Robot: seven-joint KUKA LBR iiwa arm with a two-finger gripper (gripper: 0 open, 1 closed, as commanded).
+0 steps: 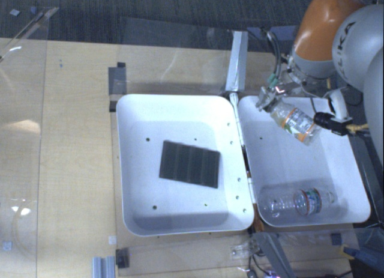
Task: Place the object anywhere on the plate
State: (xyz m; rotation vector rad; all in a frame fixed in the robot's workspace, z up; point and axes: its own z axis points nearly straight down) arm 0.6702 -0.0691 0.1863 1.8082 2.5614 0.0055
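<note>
Up at the right bin's [360, 199] far edge, the pincer [273, 95] is clenched on a clear bottle [293, 120], lifted and tilted. Another bottle [295, 202] lies near the front wall. Left bin's [135, 169] dark plate [190, 164] has open room around it.

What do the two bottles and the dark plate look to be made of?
Bottle at the gripper: clear thin plastic, glossy; the bin shows through it. Bottle lying in the right bin: the same, glints along its body. Dark plate: matte, ridged, probably rubber or plastic.
</note>
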